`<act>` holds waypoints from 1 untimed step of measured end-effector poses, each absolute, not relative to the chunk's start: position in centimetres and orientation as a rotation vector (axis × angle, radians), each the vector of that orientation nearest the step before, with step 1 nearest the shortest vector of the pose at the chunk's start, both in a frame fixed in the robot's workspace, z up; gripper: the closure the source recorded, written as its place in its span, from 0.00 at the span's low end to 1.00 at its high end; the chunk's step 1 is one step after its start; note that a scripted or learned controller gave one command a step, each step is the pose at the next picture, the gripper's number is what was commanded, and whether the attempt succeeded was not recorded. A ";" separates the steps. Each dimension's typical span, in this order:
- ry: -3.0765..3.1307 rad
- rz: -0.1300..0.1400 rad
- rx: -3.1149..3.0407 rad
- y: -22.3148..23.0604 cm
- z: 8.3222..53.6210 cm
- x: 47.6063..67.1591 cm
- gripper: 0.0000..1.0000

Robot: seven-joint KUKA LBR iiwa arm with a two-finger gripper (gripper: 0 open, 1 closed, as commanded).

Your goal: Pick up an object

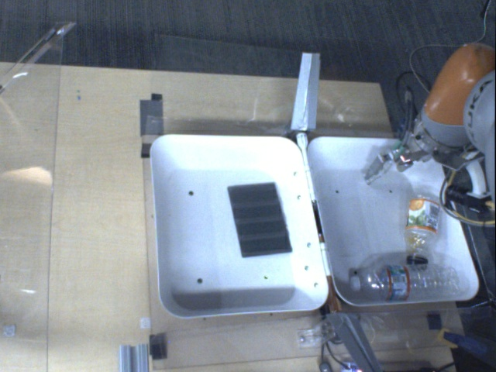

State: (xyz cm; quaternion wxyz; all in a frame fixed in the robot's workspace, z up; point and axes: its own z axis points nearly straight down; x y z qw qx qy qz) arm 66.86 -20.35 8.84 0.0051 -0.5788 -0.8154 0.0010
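**Camera view: tool hangs over the right bin, bottles lying apart from it**

Camera view shows the grey arm with its orange band (457, 80) reaching in over the far right corner of the right-hand shallow white bin (349, 208). The tool (385, 163) sits at the end of the wrist, pointing toward the bin's middle, and its silvery fingers are small and blurred, so whether they are released or clenched cannot be told. Nothing can be seen between them.

Nearer the viewer from the tool, and a little toward the arm's side, a small clear plastic bottle with an orange and yellow label (422, 223) lies on the bin floor, apart from the tool. Farther still in the same direction, along the bin's near wall, a larger clear plastic bottle with a blue label and dark cap end (407, 280) lies on its side, well apart from the tool.

Away from the arm, past the divider between the two bins, the left-hand shallow white bin (178, 239) holds a flat black ribbed rectangular block (259, 218) lying near its middle at a slight slant. Both bins rest on the pale wooden counter (85, 231), and black cables (465, 200) hang beside the arm.
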 end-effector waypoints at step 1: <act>-2.738 -0.006 -1.561 -17.9 17.3 67.1 0.00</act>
